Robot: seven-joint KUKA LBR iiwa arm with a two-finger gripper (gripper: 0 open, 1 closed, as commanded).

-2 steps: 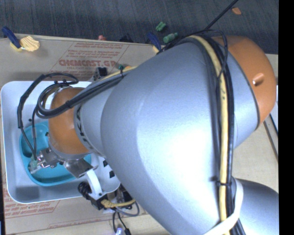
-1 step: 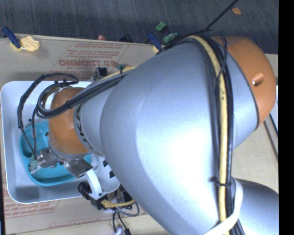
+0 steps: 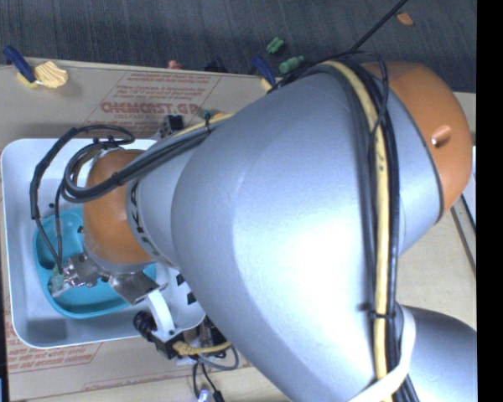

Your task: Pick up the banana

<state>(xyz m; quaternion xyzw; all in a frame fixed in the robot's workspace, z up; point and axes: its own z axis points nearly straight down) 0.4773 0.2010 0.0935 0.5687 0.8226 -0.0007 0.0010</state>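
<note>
Where the arm [image 3: 302, 224] overhangs the white bin [image 3: 15, 224], jaws' state untellable (blue dish [image 3: 60, 304] beneath).

robot lab or test cell. big grey industrial arm [image 3: 302, 224] with orange band and cable bundles strapped along it dominates the bench. white bin [image 3: 17, 224] sits on printed cardboard sheeting [image 3: 142, 95] clamped at the corners with blue clips [image 3: 18, 61]. dark office-type carpet [image 3: 109, 11] beyond the bench, loose black cable across it.
</note>
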